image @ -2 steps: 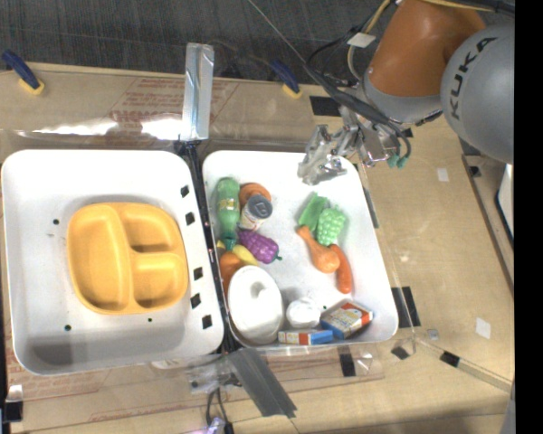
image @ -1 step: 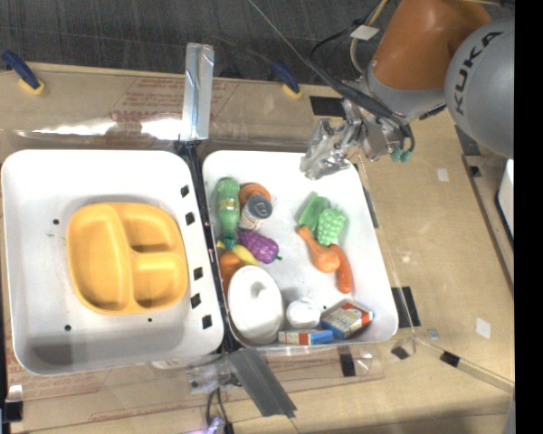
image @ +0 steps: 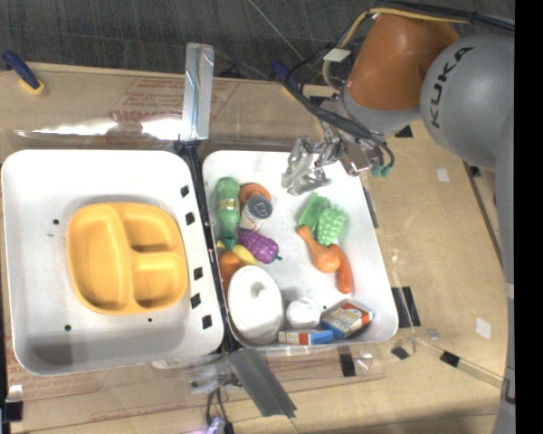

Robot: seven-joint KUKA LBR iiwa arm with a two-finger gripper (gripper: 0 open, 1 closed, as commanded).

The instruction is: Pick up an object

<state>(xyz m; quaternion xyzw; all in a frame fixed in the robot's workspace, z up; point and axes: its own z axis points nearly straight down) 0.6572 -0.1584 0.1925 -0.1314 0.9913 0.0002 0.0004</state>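
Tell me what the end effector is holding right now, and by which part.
Nothing is held. The end effector hovers over the upper part of the right bin with no object between its fingers; the green toy lies below it, untouched.

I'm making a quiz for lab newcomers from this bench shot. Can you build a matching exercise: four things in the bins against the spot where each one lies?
Things:
1. yellow divided tray
2. gripper
3. purple eggplant toy
4. small carton

Places:
A. near corner of the right bin, by its right wall
B. middle of the left bin
C. over the far part of the right bin
D. left half of the right bin, just above the white cup

Pairs: 1-B, 2-C, 3-D, 4-A
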